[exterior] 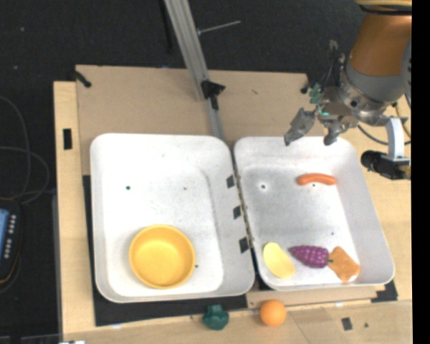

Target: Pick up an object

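Our arm reaches in from the right, its gripper point(312, 130) spread and holding nothing.

We see our orange band point(382, 38) at the upper right corner, with the grey wrist point(373, 88) just below it, angled down and to the left. From the wrist our two fingers point(298, 129) point downward and stand apart, with clear space between their tips. Cables run along the wrist's left side.

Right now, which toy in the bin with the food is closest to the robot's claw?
The orange sausage. It lies alone near the bin's far end, just below the gripper; the yellow, purple and orange pieces sit along the near edge.
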Robot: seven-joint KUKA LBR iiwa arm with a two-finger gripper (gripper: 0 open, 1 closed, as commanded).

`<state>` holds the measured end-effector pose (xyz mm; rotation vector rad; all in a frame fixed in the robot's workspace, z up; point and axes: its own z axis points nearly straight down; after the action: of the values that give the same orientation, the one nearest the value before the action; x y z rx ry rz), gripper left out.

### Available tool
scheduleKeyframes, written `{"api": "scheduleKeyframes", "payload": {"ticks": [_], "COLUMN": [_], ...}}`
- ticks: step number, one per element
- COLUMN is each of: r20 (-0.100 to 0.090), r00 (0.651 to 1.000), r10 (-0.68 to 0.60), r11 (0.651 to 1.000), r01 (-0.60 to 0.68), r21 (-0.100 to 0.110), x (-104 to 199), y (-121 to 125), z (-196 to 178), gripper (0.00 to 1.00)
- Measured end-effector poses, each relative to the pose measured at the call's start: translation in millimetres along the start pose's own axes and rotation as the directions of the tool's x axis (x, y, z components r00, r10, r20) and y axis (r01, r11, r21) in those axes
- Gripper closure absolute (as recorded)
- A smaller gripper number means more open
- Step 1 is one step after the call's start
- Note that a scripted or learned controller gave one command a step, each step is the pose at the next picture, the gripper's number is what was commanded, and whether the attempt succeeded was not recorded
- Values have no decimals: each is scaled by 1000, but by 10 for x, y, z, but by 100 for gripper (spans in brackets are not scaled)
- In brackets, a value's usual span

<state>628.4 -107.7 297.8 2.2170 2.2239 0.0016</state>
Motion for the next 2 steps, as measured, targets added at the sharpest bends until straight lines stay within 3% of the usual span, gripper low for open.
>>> {"api": "scheduleKeyframes", "payload": {"ticks": [1,2], "r20": [0,2], "r00": [1000,1000], "r10": [0,3], "r11": [1000,1000], "r01": [0,-3], "r21": [0,4], "x": [1,0], "y": [0,22], "z": [0,424], "gripper": [0,0]}}
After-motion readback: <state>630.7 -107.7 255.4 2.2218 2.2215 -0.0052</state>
